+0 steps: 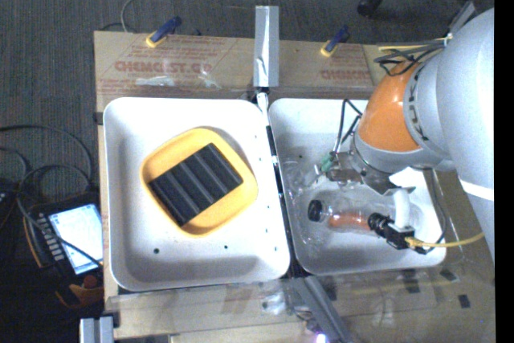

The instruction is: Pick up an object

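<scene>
**While the arm (466, 92) hangs over the right bin (337, 253), a bottle (341, 218) lies under it**

Since a grey bar (266, 44) stands upright at the far end of the seam between the two bins, every place here is given from it.

On the view's left of the bar is the left bin (128, 253). In its middle sits a yellow tray (201, 181) with a black ribbed panel, turned at a slant.

On the view's right of the bar is the right bin. The arm's orange band (385, 124) hangs above its far half.

The bottle lies on its side on that bin's floor, right of the bar and well nearer the camera than it. It is clear, with reddish stuff inside. Its dark cap (315, 210) points toward the bar's side.

The arm's wrist end is just beyond the bottle and close above it. Whether the two touch cannot be told. Whether the grip is open or shut, or has hold of anything, cannot be told either, because the wrist covers it.

A small green bit (328, 165) shows between the bar and the wrist, too small to name. Nearer the bar is something clear and crinkled (295, 177), hard to make out.

At the bar's base lies brown card (193, 64) with red print. One blue-and-yellow clamp (163, 30) sits on the card's far edge left of the bar, and another clamp (335, 39) sits right of it.
</scene>
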Motion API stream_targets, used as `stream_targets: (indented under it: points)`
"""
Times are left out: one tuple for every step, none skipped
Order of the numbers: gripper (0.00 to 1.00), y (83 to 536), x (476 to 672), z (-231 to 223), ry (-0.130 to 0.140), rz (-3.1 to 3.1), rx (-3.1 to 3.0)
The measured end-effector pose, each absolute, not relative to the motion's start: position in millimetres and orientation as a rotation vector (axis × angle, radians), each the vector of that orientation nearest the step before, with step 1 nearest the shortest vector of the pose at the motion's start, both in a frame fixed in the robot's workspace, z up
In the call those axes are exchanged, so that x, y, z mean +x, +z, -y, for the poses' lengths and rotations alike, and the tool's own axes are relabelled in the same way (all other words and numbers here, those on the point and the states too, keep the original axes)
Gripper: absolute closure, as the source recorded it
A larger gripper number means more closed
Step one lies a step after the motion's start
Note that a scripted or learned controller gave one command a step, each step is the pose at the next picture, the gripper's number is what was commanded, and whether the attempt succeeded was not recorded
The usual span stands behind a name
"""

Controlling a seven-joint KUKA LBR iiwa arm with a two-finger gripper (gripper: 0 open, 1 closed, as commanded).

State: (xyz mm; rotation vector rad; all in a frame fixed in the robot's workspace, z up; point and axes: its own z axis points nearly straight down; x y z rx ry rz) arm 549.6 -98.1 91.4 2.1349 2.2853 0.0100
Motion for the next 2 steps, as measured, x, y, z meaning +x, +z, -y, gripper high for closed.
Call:
stream_targets:
  points:
    - [0.0,183.5,526.4,84.3,-0.005,-2.132,2.306]
    - [0.0,236.8,548.4,144.9,-0.005,-2.215,2.225]
